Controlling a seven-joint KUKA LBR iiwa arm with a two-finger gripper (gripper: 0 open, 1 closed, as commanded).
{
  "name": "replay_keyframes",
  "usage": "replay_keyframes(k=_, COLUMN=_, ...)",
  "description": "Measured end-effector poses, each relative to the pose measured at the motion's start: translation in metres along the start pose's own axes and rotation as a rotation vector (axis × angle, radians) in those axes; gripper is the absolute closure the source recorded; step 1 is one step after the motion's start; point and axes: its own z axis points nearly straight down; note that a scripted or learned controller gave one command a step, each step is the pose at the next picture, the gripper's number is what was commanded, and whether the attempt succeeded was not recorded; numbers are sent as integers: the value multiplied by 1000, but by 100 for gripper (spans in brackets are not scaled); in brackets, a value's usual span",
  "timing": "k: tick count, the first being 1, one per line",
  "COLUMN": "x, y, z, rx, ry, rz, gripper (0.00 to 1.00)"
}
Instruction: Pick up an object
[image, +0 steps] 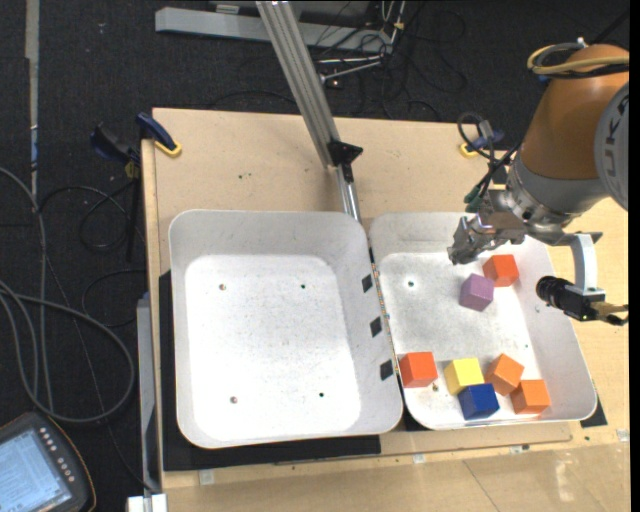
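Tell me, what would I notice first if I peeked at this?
Probably the big orange and grey robot arm reaching in from the right, its tool hanging over the far end of the right bin. Next, the bright blocks there: a purple block and an orange block near the tool, and more clustered at the near end, including a yellow block and a blue block.

Orange blocks: four — one (501, 268) just beside the gripper (463, 248), three farther off (418, 368) (507, 371) (531, 396)
Purple blocks: one (477, 292), near the gripper
Yellow blocks: one (463, 375)
Blue blocks: one (479, 400)
White bins: two (200, 240) (420, 225)
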Motion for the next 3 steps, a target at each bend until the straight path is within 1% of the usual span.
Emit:
replay_keyframes(k=1, x=45, y=27, z=-2, rx=0, ry=0, rz=0, gripper=100)
replay_keyframes(k=2, x=96, y=47, z=-5, rx=0, ry=1, rz=0, gripper=100)
replay_keyframes(k=3, x=155, y=64, z=14, rx=2, ry=1, rz=0, gripper=100)
